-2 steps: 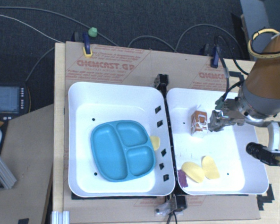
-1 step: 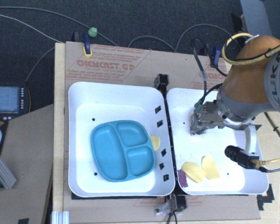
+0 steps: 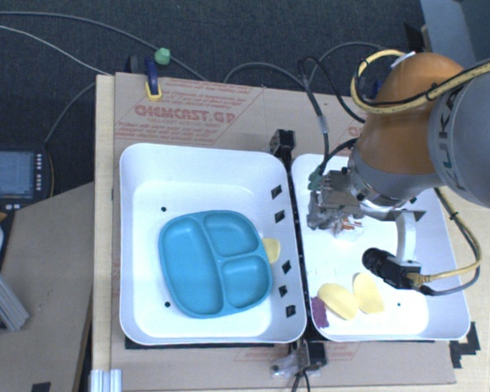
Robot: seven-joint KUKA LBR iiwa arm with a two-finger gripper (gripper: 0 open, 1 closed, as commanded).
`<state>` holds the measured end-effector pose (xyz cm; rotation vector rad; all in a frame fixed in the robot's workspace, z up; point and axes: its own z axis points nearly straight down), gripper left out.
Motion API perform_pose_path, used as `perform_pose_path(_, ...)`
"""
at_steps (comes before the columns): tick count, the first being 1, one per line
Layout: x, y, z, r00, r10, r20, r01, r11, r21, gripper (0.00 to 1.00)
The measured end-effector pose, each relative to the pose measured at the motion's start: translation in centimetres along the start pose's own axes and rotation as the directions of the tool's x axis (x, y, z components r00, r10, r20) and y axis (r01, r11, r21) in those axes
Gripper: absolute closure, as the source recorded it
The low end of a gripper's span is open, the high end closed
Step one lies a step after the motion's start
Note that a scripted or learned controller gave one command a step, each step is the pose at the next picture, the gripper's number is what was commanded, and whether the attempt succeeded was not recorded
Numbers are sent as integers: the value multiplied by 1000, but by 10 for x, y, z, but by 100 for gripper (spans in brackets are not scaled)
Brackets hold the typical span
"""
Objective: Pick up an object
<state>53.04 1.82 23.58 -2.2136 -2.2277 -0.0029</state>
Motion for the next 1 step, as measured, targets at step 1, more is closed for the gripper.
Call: perform_pose_path(1, 51, 0, 17, 1000, 1, 0, -1, 1000, 5, 100)
